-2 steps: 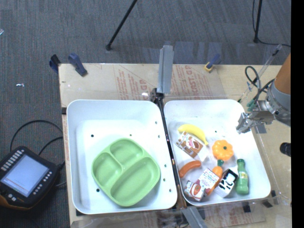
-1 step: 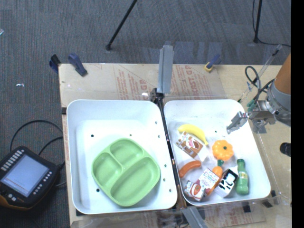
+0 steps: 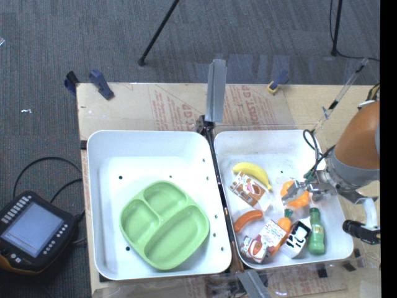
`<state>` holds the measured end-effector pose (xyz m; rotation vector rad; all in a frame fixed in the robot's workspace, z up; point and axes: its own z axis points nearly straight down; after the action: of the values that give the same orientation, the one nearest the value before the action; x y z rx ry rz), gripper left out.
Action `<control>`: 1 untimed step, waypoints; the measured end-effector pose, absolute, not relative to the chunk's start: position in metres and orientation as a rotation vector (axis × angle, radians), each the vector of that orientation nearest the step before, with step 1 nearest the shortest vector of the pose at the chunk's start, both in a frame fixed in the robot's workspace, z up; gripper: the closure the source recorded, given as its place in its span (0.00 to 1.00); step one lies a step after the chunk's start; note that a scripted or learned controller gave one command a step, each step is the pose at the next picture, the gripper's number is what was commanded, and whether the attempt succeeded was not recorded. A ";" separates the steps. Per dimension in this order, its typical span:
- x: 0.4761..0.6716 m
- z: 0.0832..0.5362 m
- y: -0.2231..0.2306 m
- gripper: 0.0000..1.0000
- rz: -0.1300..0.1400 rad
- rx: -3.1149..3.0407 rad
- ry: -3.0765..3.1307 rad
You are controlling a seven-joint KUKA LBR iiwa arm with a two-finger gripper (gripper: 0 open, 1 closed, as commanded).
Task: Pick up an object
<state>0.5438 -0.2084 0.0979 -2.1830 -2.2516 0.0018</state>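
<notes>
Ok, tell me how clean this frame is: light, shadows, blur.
Camera view: light is even and soft, with faint shadows under the green plate in the left bin; the white bins look slightly washed out; the whole frame is a little soft, most around the gripper and the orange object.

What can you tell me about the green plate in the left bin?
The green plate is pale green, looks like smooth plastic, and has rounded corners. Raised ridges split it into three sections: two smaller ones toward the far side and one larger toward the near right. It lies flat, face up, turned at an angle, on the floor of the left bin, toward the near half. Nothing lies in its sections and nothing else touches it.
</notes>
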 end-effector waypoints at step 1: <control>0.543 0.107 -0.210 1.00 0.001 -2.190 -2.243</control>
<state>0.5430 -0.2104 0.1069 -2.1896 -2.2426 0.0011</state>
